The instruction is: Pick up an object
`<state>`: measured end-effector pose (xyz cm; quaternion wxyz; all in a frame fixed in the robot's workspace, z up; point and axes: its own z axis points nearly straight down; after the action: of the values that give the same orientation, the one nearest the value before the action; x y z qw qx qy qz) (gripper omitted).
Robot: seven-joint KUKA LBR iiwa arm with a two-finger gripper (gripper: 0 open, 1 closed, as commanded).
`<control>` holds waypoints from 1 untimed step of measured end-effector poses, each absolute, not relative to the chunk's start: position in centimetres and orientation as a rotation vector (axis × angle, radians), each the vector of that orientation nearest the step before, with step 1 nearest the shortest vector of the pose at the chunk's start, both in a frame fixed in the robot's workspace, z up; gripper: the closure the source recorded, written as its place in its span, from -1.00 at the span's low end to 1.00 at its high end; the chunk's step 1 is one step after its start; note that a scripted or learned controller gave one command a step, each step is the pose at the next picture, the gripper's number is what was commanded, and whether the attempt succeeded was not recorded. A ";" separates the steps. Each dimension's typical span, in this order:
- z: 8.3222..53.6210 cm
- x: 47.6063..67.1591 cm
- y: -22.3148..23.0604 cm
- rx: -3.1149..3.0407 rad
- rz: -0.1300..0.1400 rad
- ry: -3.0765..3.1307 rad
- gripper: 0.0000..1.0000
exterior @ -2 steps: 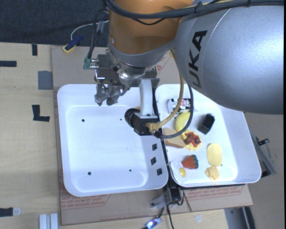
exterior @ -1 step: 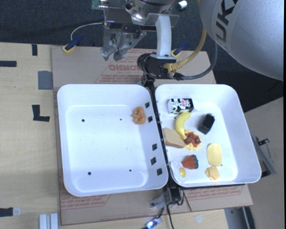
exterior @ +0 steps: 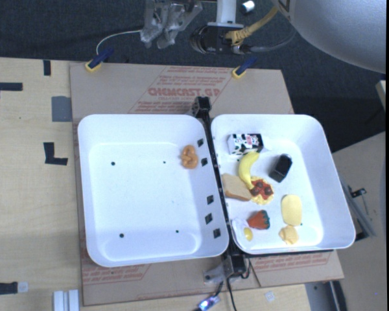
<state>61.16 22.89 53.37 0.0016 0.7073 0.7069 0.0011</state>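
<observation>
1. Gripper (exterior: 163, 26): I see it above the bench's far edge, well clear of both bins, fingers parted, holding nothing.
2. Banana (exterior: 246, 168): right bin (exterior: 324, 173), among other toy foods.

The arm (exterior: 330, 18) comes in from the upper right as a broad grey mass, well beyond the far edge of the bins (exterior: 207, 118). The gripper (exterior: 163, 31) hangs past the left bin's far side, above the dark floor, carrying nothing.
</observation>
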 end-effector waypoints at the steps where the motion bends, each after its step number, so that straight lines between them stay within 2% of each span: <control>1: 37.2 58.3 23.3 2.226 -0.030 2.228 1.00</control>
<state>58.30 23.29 37.24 -0.0042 0.7068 0.7074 -0.0095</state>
